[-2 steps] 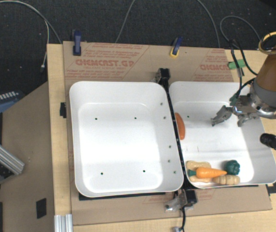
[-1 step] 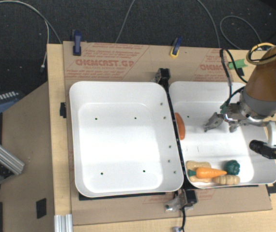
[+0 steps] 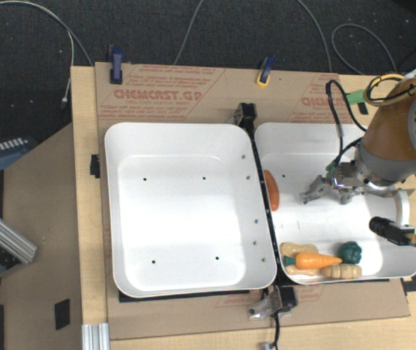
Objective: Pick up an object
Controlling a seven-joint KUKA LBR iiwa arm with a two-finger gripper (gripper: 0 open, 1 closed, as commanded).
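The toy carrot (image 3: pixel 317 261) lies with other toy food at the right bin's (image 3: pixel 303 141) near edge, not yet grasped. My gripper (image 3: pixel 323 189) hovers mid-bin, fingers spread on nothing, so the pick remains undone

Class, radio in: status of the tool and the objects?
Tool over right bin, holding nothing. Carrot with other toys at near wall. Orange piece by divider.
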